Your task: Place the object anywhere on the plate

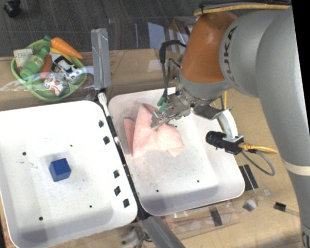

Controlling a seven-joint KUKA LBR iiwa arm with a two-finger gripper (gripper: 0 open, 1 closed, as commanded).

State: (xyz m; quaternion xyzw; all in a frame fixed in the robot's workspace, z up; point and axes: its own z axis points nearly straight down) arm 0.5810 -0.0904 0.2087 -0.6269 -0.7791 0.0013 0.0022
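A small blue cube (60, 169) sits on the floor of the left bin (8, 135), a little left of its middle. A pale pink plate (151, 135), irregular in outline and seemingly tilted, lies in the upper left part of the right bin (209, 181). My gripper (162, 116) is low over the plate's upper right edge, at or very near its surface. The wrist and arm hide what lies just behind the gripper. The cube is far from the gripper, a whole bin's width to the left.
A green bowl (36, 92) with a toy carrot and other small items stands on the bench behind the left bin. The divider (116, 154) between the bins bears black clips. The arm's bulk covers the right bin's far right corner.
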